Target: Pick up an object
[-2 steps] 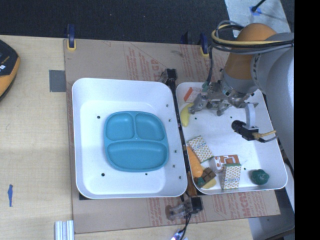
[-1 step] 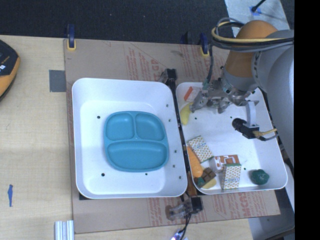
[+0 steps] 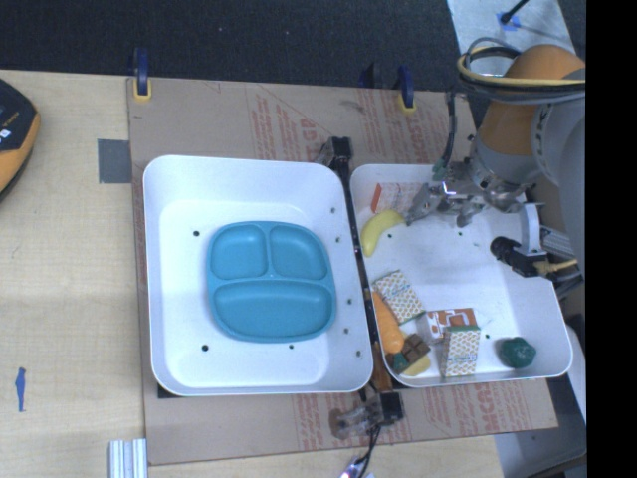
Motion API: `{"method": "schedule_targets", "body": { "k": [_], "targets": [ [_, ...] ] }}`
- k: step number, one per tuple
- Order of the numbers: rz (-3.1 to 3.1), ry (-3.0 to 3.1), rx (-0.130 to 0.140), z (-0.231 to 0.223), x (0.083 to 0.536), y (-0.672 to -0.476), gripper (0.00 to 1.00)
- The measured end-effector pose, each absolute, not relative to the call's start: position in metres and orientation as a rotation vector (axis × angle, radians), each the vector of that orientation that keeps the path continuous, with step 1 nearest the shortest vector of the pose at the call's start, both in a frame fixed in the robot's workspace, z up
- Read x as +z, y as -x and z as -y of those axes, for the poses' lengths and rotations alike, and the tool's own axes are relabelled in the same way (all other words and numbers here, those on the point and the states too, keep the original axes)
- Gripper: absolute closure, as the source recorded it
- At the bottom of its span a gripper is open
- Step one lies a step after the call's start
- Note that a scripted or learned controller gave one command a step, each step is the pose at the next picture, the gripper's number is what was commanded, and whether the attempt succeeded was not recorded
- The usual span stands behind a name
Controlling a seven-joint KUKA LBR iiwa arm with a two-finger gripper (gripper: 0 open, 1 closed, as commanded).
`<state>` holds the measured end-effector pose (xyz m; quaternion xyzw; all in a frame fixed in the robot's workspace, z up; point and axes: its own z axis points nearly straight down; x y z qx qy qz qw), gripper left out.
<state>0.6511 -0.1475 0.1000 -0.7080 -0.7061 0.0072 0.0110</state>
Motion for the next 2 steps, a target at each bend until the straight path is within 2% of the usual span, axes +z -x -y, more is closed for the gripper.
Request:
{"method": "schedule_targets", "body": {
  "k": [1,2],
  "targets": [
    [2.218,2.21,0.011,0.113,0.09,-0.584,0.0],
    [2.229,2.213,0.002,0.094,0.093,-0.601,0.0]
  ]
}}
